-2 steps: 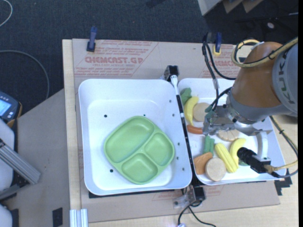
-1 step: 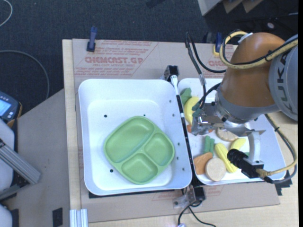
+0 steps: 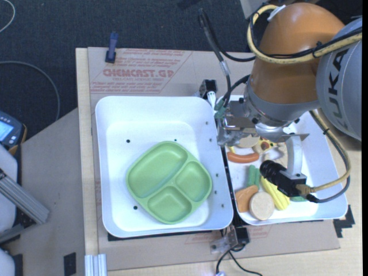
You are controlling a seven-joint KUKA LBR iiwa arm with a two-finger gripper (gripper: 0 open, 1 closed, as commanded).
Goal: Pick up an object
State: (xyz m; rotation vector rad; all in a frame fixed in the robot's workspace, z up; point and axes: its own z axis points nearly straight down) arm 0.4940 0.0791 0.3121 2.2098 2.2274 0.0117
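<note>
The right bin (image 3: pixel 325 209) holds several toy foods. An orange sausage-like piece (image 3: pixel 244 156) lies near its left wall, with a yellow corn cob (image 3: pixel 275 193), a round tan disc (image 3: pixel 261 206), an orange wedge (image 3: pixel 246 196) and a green piece (image 3: pixel 253 177) toward the front. My gripper (image 3: pixel 248 138) hangs low over the bin's back left part, just above the orange piece. The grey and orange wrist (image 3: pixel 287 56) hides most of the gripper. No object can be seen held in it.
A green three-compartment plate (image 3: pixel 168 181) lies in the left bin (image 3: pixel 115 125). A black fitting with a yellow cable (image 3: pixel 282 178) stretches over the right bin's food. Cardboard (image 3: pixel 138 68) lies behind the bins.
</note>
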